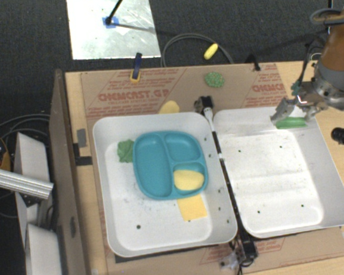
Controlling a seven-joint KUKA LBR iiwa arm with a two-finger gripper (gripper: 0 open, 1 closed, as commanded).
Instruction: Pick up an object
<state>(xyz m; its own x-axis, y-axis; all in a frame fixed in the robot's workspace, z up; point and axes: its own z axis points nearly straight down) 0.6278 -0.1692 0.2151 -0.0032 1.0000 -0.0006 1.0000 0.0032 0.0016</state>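
Green piece (291, 123): lies in the right bin (286, 213), at its far edge, near the far right corner, flat on the white floor. Directly above and touching or almost touching it, the gripper (294, 112), reaching in from the right with the grey arm (336, 68) behind it. Cannot tell whether the gripper is spread or closed, and cannot tell whether it pinches the green piece or only hangs over it. Beside, in the left bin (113, 187), a blue tray (156, 165) with three compartments, about in the middle. In its near right compartment, a yellow lump (189, 179). Just in front of the tray, touching its edge, a yellow slice (193, 209), flat on the bin floor. At the tray's far left side, a green leaf (125, 150), partly under or against the rim. Behind the bins, on the brown board (126, 96), a yellow round thing (169, 108) just beyond the left bin and a green round thing (215, 79) farther back. Further away, on the dark floor, a yellow plug (211, 51) and a metal sheet (111, 25).
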